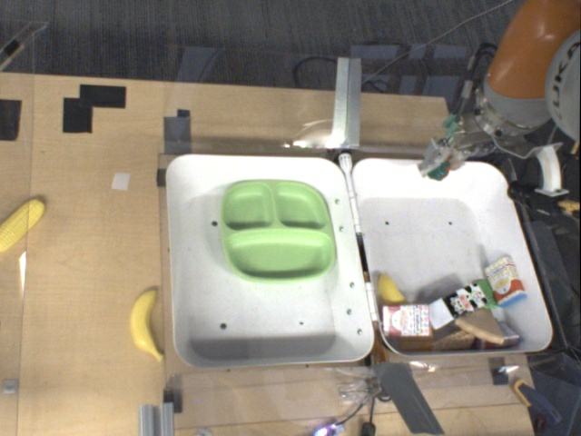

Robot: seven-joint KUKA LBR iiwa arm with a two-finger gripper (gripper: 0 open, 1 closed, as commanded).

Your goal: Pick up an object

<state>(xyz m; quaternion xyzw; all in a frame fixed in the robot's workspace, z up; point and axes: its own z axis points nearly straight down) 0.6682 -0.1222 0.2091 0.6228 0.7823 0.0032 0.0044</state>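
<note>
Orange-banded, the arm hangs its jaws [442,160] over the right bin's [454,216] far rim, grip state unclear. The cartons [454,312] crowd its near corner; a careless descent could snag several.

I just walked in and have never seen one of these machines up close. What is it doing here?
A robot arm reaches in from the right, its claw poised over the far edge of the right bin. Its job is to pick something up. A cluster of small packages lies at that bin's near end, apart from the claw. The left bin holds a green divided tray. A banana and a corn cob lie on the bench.
</note>
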